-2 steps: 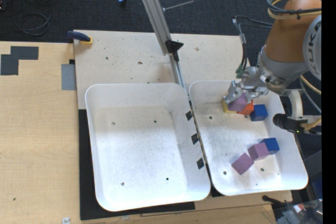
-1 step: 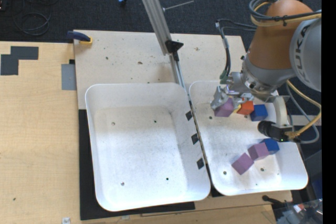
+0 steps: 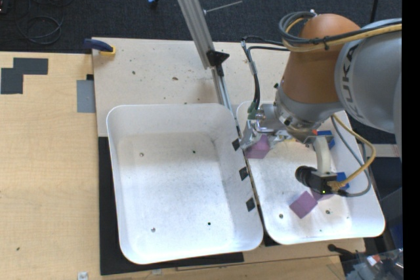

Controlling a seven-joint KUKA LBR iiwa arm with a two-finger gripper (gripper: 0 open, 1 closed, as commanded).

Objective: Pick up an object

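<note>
The arm (image 3: 341,75) is seen reaching in over the right bin (image 3: 367,223), its orange band above the wrist and its gripper (image 3: 257,136) lowered close to that bin's left wall, near the bin's far corner. A purple block (image 3: 258,147) is seen directly at the gripper, just below the metal fingers and touching or very nearly touching them. Whether the block is actually clamped between the fingers cannot be told, since the fingertips are hidden by the wrist and by the block itself; the state of the gripper is therefore left undecided.

A second purple block (image 3: 304,204) lies on the floor of the right bin, nearer the bin's front edge and well apart from the gripper, with a corner turned toward the front rim. A black-tipped part with a yellow cable (image 3: 314,178) hangs between the gripper and this second block.

The left bin (image 3: 131,121) stands just beside the right bin.

The coming move is judged to turn on the first block: it lies right under the gripper, on the side toward the right bin's front, so little or no sideways travel would be needed. A straight lift would show whether it is held. The closeness of the bin's left wall is judged the main risk.
</note>
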